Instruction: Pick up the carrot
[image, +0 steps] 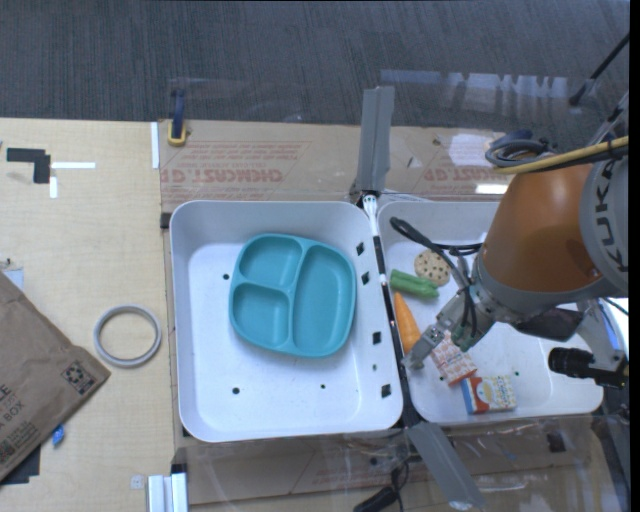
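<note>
Right white bin (560, 400), carrot (406, 322) just left of gripper (428, 350)

1. The carrot (406, 322) is orange, long and thin.
2. It lies flat on the floor of the right bin (560, 400), close to that bin's left wall.
3. It points up and down the picture, with its top end a little more to the left.
4. Its top end is just under a green veggie (414, 284).
5. Its bottom end is near the gripper (424, 350), and I cannot tell if they touch.
</note>
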